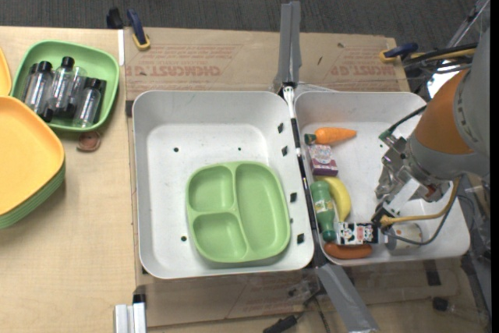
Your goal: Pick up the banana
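Hovering over the right bin [362, 168], the gripper [388, 182] sits toward that bin's right side, low over the white floor. From my screen I cannot tell whether it is open or closed, and I see nothing held in it. The arm [448, 132] comes in from the view's right.

The banana [340, 197] lies on the floor of the right bin, near the wall that divides the two bins and apart from the gripper, on the gripper's left in the view. A green bottle [322, 205] lies right against the banana on its far side from the gripper. Just above them in the view is a purple and white box [323, 160], and beyond that a carrot [336, 135] lies crosswise. Below the banana, a small printed carton [357, 232] rests beside a red sausage [348, 250] at the near rim.

The left bin [152, 168] holds a green divided tray [238, 210]. Well off to the view's left, on the wooden table, a green dish [101, 66] carries small dark-capped bottles [62, 90], next to a stack of yellow plates [27, 164].
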